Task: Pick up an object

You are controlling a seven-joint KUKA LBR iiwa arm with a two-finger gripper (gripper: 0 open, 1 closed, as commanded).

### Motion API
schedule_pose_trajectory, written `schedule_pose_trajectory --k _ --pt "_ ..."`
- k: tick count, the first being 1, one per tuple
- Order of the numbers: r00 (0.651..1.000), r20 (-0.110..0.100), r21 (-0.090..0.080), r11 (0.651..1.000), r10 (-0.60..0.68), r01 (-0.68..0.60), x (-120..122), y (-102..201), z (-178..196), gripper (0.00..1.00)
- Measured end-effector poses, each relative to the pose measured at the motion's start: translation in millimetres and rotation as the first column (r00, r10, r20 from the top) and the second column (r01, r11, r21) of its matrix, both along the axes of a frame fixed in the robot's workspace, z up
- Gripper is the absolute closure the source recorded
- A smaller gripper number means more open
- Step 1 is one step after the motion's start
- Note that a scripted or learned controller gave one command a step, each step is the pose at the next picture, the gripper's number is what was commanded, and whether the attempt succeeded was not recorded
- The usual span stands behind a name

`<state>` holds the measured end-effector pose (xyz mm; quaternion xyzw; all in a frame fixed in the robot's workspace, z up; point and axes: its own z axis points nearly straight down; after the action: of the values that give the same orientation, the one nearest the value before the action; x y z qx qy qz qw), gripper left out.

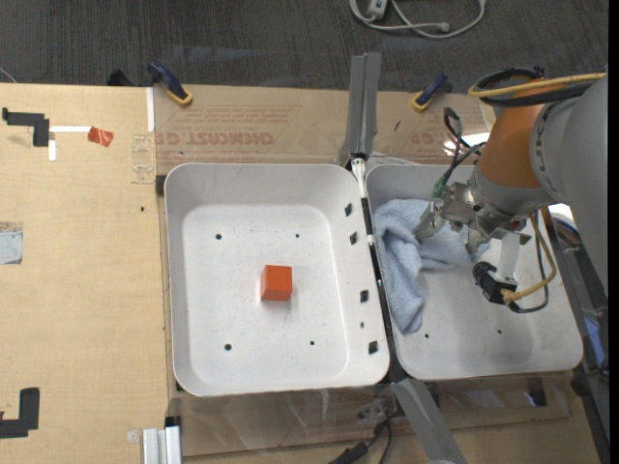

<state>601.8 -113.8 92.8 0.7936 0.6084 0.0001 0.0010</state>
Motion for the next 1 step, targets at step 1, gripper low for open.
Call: schedule_pose_trajectory --k 1 --pt "1.000 -0.001 0.002 1.000 -0.001 0.001 0.6 -0.2 7.0 1.00"
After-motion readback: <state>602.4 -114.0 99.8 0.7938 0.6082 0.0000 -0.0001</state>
